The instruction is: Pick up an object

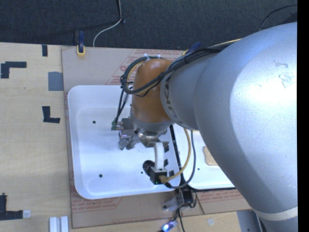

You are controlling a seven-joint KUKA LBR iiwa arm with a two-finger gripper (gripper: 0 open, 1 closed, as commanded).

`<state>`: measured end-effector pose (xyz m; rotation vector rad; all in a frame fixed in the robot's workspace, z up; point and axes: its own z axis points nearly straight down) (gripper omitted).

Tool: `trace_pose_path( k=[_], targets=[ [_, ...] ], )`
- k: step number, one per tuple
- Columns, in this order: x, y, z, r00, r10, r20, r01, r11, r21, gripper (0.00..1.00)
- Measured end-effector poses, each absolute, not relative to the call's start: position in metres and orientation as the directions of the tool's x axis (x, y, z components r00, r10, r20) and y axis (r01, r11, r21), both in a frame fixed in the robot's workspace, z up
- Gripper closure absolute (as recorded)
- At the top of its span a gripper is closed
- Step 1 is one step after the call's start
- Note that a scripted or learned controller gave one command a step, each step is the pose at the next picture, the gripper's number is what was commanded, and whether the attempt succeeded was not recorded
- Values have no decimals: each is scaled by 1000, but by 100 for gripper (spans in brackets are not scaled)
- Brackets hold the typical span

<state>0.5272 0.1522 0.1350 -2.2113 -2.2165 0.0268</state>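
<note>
Smooth, rounded grey arm across the right half of the frame, matte metal with a soft sheen, narrowing to a glossy orange band near the centre. Thin black and yellow cables looped around the wrist. Below the band, the gripper, a small cluster of dull metal parts low over the left bin, a shallow white plastic tray with rounded corners and a few dark dots on its floor. Open or closed: cannot tell, wrist in the way. Nothing seen held. At the right-centre, in the right bin, a sliver of a tan, round-edged object just beside the arm's edge, mostly hidden; shape, heading and long axis impossible to judge. Flat brown cardboard under both bins, on a pale wood-grain bench.
</note>
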Motion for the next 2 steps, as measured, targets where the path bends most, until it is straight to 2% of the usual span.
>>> trace_pose_path(
  k=[1, 2],
  targets=[
    [653, 199, 196, -5, 1000, 2, 1000, 5, 13, 100],
    [668, 235, 185, -4, 1000, 1, 1000, 4, 0, 100]
  ],
)
